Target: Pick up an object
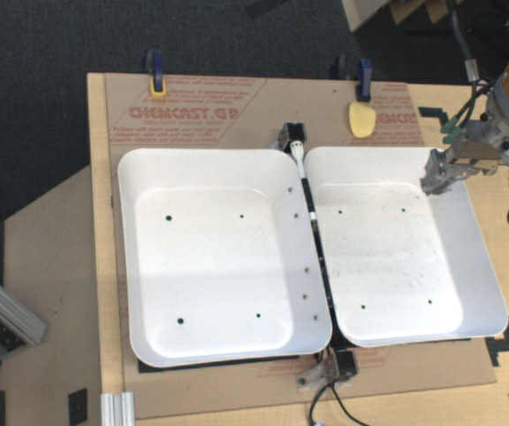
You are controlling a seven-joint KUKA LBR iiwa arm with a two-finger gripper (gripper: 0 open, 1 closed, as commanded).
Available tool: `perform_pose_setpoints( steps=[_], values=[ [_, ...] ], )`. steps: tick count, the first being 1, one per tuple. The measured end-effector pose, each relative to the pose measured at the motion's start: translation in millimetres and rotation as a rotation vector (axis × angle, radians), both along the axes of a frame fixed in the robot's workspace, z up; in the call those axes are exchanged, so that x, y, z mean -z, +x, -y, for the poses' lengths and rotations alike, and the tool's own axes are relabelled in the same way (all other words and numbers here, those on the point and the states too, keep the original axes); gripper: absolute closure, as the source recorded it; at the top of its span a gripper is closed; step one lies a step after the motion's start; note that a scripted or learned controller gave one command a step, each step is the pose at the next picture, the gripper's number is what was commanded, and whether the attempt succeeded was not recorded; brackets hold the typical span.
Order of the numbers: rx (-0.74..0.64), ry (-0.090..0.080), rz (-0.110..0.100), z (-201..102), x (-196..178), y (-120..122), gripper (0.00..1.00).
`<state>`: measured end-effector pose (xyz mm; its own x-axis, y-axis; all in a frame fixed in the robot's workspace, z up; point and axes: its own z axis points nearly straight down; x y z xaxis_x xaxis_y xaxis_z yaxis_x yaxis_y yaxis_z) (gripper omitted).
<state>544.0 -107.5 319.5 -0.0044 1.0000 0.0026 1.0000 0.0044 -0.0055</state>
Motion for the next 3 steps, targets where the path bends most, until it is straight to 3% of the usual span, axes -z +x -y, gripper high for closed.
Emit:
perform_pose_setpoints(
  steps=[1, 2, 3],
  values=[
    [0.01, -0.01, 0.015, 98, -41, 49, 1.0],
    [-0.002, -0.004, 0.01, 49, 6, 111, 1.0],
    [-0.003, 0.0, 0.0, -53, 70, 117, 1.0]
  ],
)
